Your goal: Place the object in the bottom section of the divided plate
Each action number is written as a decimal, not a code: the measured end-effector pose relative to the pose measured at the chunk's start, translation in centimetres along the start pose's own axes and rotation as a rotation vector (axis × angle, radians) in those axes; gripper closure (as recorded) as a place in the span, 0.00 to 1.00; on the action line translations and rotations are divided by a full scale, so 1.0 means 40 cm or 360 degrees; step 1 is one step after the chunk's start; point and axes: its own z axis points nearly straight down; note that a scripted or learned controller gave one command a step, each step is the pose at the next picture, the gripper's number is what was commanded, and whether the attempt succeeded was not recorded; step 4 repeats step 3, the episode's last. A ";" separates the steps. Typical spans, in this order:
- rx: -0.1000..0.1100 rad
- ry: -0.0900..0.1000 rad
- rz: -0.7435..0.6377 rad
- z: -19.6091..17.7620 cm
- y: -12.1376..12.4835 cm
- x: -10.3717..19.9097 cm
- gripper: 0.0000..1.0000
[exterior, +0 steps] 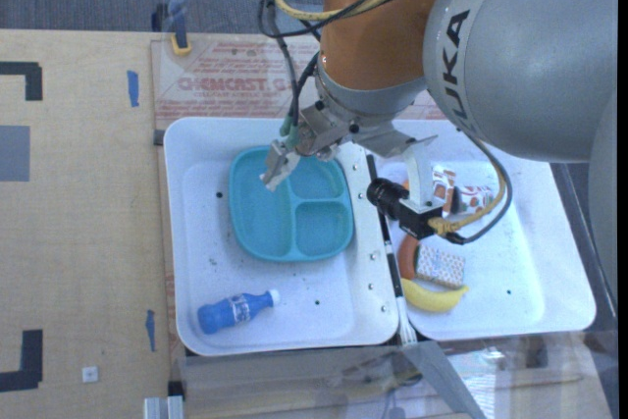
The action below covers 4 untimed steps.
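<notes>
Left bin (186,211): divided plate (289,206), blue bottle (235,309).

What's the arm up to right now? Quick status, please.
Gripper over blue divided plate, left bin. Blue bottle below the plate. Banana in right bin. Nothing blocking.

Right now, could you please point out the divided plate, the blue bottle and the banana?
divided plate (257,221): camera view, on its large left section.
blue bottle (233,310): camera view, on the middle of its body.
banana (433,296): camera view, on its yellow middle.
</notes>
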 end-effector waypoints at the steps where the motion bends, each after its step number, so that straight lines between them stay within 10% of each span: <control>1: 0.0003 0.0000 0.0150 0.242 0.157 -0.103 0.00; 2: -0.0006 -0.0003 0.0146 0.212 0.161 -0.101 1.00; 3: -0.0005 -0.0003 0.0146 0.212 0.161 -0.100 0.00; 4: -0.0005 -0.0003 0.0146 0.212 0.161 -0.100 0.00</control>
